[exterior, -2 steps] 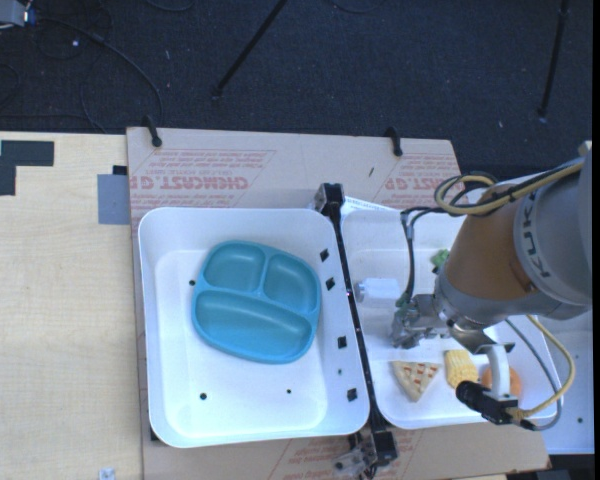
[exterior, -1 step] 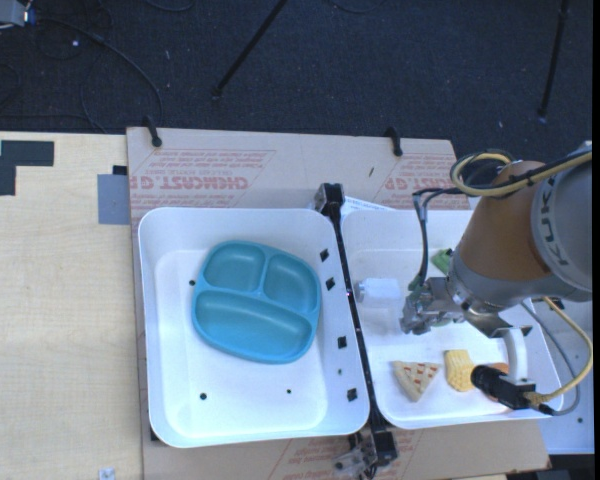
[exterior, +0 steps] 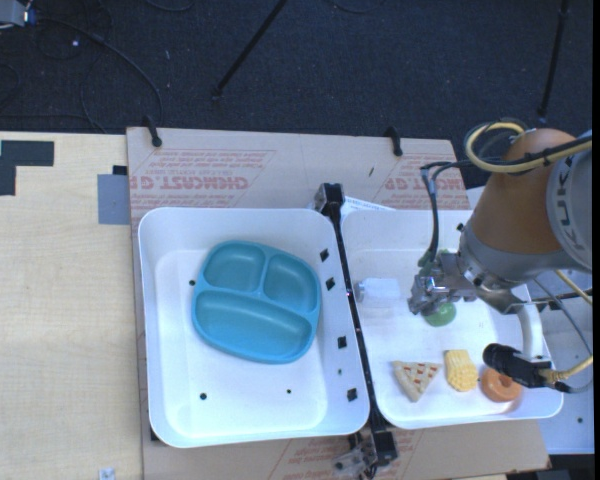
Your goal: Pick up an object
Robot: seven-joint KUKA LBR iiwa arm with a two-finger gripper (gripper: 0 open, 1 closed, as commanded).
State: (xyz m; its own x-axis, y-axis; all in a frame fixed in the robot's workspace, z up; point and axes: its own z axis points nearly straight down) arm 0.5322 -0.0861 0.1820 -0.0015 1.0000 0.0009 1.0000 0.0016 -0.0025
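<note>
Two white bins [exterior: 180,418] on cardboard — my gripper [exterior: 432,300] sits at the green ball [exterior: 441,315], grip unclear to me; next I lift slowly.

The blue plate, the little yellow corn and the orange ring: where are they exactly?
blue plate [exterior: 256,302]: camera view, on the floor of its large front compartment.
yellow corn [exterior: 461,370]: camera view, on the middle of its kernels.
orange ring [exterior: 499,388]: camera view, on its lower rim.
</note>
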